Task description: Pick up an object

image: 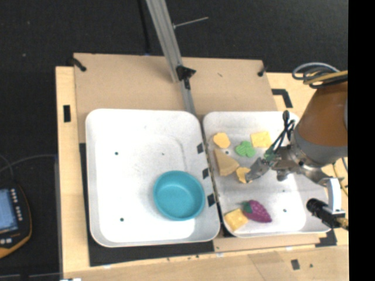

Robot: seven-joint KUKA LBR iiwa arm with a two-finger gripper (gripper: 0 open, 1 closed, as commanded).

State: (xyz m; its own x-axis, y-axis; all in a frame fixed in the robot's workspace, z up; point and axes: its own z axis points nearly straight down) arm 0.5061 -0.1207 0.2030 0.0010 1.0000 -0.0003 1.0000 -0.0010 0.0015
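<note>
My gripper [251,174] hangs low over the right bin [293,218], its dark tip down among the small pieces near that bin's left half. Right at the tip lies a small yellow piece [241,176]; it touches or sits just under my fingertips, and I cannot tell from this slant whether it is between them or only beside them. Nor can I tell how far my fingers are parted, since they merge into one dark shape. Just left of that piece, and touching it or nearly so, is a tan wedge [225,163] close to the right bin's left wall. Farther toward the back of the right bin lie a yellow lump [221,140], a green piece [245,149] and a yellow block [261,139], the green one between the two yellow ones and a little nearer to my gripper. Toward the front of the right bin, well apart from my tip, a purple fruit-shaped toy [258,211] lies just beside a yellow chunk [235,219] near the front left corner. My wrist and orange band [326,119] stand over the right bin's right side. In the left bin [117,133], beyond the right bin's left wall, a blue bowl [177,194] sits upright.
</note>
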